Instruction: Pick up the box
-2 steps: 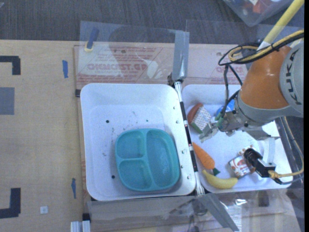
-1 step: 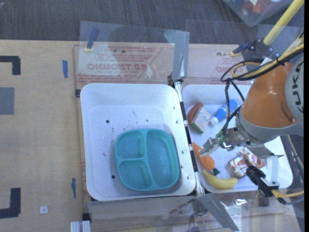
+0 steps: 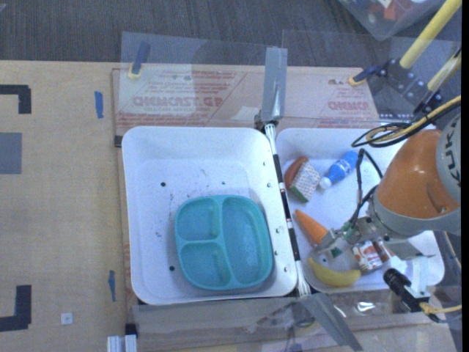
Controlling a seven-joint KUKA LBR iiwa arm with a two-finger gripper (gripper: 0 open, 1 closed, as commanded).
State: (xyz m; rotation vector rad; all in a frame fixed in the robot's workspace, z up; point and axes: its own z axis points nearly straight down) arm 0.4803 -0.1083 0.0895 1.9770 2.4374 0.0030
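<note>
two white bins sit side by side on the bench. the left bin (image 3: pixel 146 160) holds a teal tray (image 3: pixel 222 242) with three compartments, lying flat toward the bin's near right corner.

the right bin (image 3: pixel 326 139) holds several small things. a blue bottle (image 3: pixel 339 169) lies tilted near the far side, its white cap pointing toward the bin's middle. just left of it is a red item (image 3: pixel 295 169), touching a small patterned packet (image 3: pixel 305 182). an orange carrot (image 3: pixel 313 227) lies further forward, and a yellow banana (image 3: pixel 333 273) curves along the near edge.

the box (image 3: pixel 369 256), small with red and white print, lies in the near part of the right bin, just right of the banana and partly hidden under the arm.

the arm (image 3: pixel 414 189) reaches in from the right, its orange band over the right bin. the gripper (image 3: pixel 338 242) hangs low between the carrot and the banana, just left of the box. whether its tips are spread or pressed together cannot be told, and nothing is clearly seen between them.

clear panels (image 3: pixel 192 72) stand behind the bins.
</note>
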